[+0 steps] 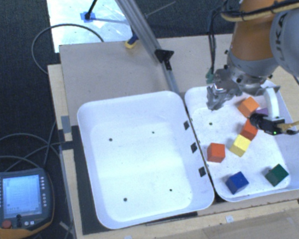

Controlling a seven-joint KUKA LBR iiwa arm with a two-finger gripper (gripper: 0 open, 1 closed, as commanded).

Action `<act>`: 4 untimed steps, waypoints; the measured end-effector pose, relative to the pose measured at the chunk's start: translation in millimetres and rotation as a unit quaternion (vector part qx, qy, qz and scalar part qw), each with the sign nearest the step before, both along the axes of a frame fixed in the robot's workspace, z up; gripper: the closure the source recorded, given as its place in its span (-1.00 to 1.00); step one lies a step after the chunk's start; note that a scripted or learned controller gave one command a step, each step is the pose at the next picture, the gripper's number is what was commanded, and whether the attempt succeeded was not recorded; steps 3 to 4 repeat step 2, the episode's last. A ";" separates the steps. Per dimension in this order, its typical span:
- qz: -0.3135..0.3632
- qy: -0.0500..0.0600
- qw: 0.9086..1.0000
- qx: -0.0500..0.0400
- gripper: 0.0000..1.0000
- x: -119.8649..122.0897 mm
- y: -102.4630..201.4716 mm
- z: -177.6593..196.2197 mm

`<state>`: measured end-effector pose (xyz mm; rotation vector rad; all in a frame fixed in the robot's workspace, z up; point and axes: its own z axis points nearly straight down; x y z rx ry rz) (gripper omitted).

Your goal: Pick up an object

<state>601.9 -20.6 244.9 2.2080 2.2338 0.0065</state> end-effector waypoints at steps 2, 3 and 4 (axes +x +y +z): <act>0.000 0.000 1.000 0.000 1.00 4.8 104.4 7.8; 0.000 0.000 1.000 0.000 1.00 4.8 104.4 7.8; 0.000 0.000 1.000 0.000 1.00 4.8 104.4 7.8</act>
